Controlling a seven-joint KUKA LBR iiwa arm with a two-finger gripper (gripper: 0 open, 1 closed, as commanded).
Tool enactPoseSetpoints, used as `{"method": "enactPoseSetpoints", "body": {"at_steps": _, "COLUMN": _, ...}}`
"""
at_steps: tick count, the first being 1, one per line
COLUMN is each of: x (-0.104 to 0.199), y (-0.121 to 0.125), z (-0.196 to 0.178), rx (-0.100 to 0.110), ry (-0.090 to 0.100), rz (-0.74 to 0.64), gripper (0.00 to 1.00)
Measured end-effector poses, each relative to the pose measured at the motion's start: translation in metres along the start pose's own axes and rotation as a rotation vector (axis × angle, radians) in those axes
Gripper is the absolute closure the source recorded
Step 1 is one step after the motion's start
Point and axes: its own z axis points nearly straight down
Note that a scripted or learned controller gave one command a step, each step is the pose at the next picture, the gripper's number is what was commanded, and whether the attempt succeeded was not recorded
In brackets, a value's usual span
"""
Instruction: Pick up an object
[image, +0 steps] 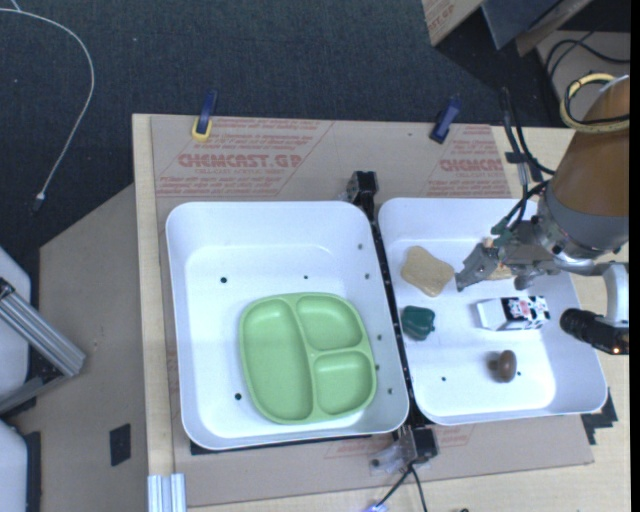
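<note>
Objects available for picking, right bin (570, 400). A tan, bread-like piece (427, 271) lies just to the left of the gripper (490, 262), close to the finger ends but not between them. A small white box with dark and red markings (512, 312) sits just below the gripper, nearer the camera. A dark green object (418, 321) lies below and to the left of the gripper, beside the bin's left wall. A small brown rounded object (503, 365) rests further below the gripper, past the white box and apart from it.

End effector. The gripper hangs over the upper middle of the right bin, its grey fingers pointing left and slightly downward in the view. The fingers appear spread, with nothing seen between them; no object is held.

Arm. The grey wrist and the orange band (598, 150) extend up and to the right of the gripper, with dark cables running beside them.

Surroundings. Well to the left of the gripper, the left bin (200, 250) holds a light green divided plate (306, 356) with three compartments. Both bins rest on a cardboard sheet (300, 150), which bears two blue clamps (445, 119) along its far edge.
</note>
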Motion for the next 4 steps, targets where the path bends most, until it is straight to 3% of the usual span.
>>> {"method": "enactPoseSetpoints", "body": {"at_steps": 1, "x": 0.000, "y": 0.002, "z": -0.007, "rx": -0.013, "ry": -0.001, "rz": -0.003, "gripper": 0.00}}
{"method": "enactPoseSetpoints", "body": {"at_steps": 4, "x": 0.003, "y": 0.022, "z": 0.146, "rx": -0.011, "ry": -0.001, "rz": -0.001, "gripper": 0.00}}
